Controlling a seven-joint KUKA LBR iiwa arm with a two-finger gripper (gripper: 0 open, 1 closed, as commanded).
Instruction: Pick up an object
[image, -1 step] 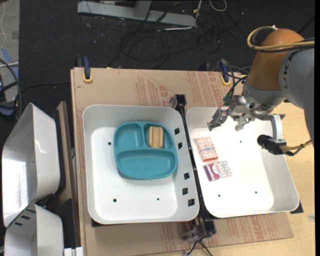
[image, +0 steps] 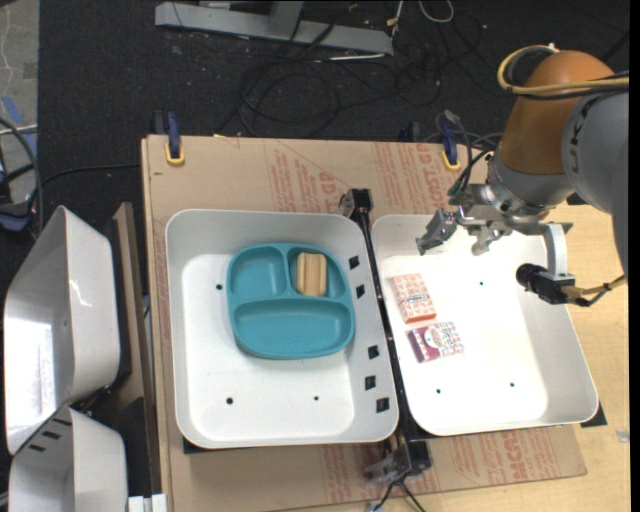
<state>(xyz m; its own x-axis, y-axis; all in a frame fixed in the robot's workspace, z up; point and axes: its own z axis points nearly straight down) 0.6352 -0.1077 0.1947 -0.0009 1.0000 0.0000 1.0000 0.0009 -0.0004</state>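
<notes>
Two flat packets lie in the right bin (image: 560, 400): an orange-and-white one (image: 411, 297) near the bin's left wall and a purple-and-red one (image: 437, 341) just below it. My gripper (image: 458, 238) hovers over the bin's upper part, up and to the right of the orange packet and apart from both. Its fingers (image: 433, 237) are spread open with nothing between them. In the left bin (image: 200, 400) a teal divided plate (image: 285, 325) carries a tan wooden block (image: 311, 273) in its upper right compartment.
A black divider strip (image: 375, 320) runs between the two bins. More white bins (image: 50, 310) stand at the left beyond the bench. Clamps (image: 175, 150) hold the cardboard base at the back. Cables lie on the dark floor behind.
</notes>
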